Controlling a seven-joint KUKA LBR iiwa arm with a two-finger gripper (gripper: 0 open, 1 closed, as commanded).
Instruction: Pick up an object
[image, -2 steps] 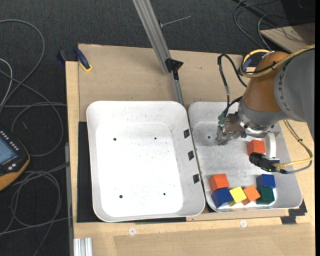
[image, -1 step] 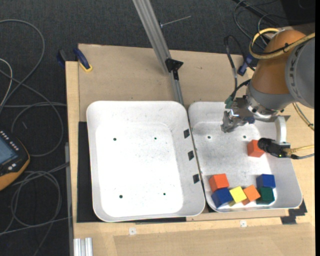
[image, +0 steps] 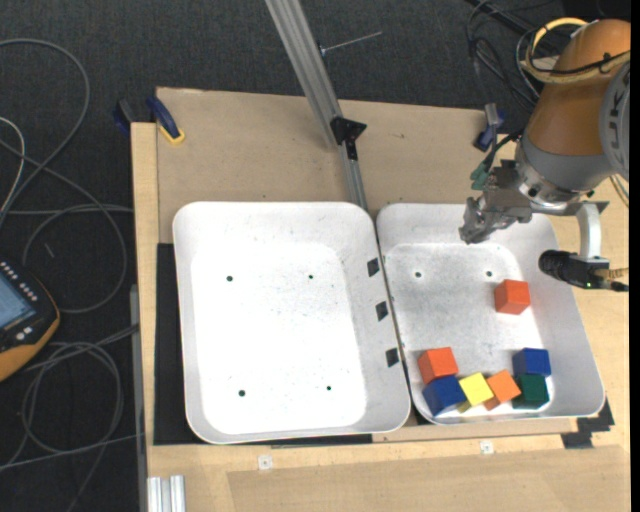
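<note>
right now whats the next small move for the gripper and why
Probably move toward the lone orange block and come down over it. The gripper hangs above the far end of the right bin with nothing seen between its fingers, and that block stands apart, while the other blocks crowd the near wall.

The arm's orange-banded wrist sits up and to the right of the downward-tilted end effector (image: 476, 228).
</note>
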